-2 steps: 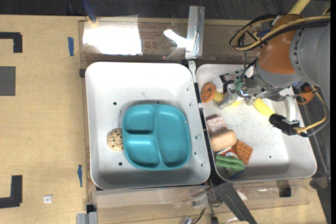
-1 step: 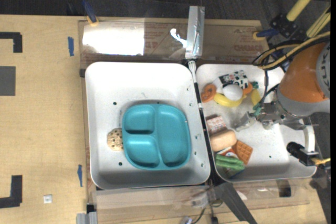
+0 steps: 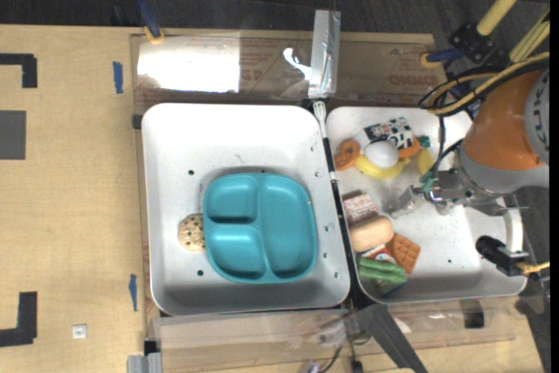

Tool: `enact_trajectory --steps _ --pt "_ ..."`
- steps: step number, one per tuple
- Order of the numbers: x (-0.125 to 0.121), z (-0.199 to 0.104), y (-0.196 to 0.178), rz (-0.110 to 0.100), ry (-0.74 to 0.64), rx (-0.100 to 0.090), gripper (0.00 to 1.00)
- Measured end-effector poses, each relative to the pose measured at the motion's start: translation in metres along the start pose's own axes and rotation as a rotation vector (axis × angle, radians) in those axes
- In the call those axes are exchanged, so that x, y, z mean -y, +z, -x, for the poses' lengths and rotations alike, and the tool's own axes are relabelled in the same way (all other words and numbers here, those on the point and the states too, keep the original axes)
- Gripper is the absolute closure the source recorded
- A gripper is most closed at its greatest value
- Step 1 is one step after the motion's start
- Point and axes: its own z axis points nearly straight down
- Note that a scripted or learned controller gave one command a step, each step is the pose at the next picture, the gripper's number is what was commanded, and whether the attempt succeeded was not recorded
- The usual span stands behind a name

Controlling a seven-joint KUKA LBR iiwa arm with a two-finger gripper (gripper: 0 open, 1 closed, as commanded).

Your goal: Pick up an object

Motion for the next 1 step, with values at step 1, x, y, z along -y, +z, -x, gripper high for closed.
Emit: enact_trajectory --steps 1 --pt "-0.0052 0.0261 0.0003 0.003 -0.142 0.000 0.00"
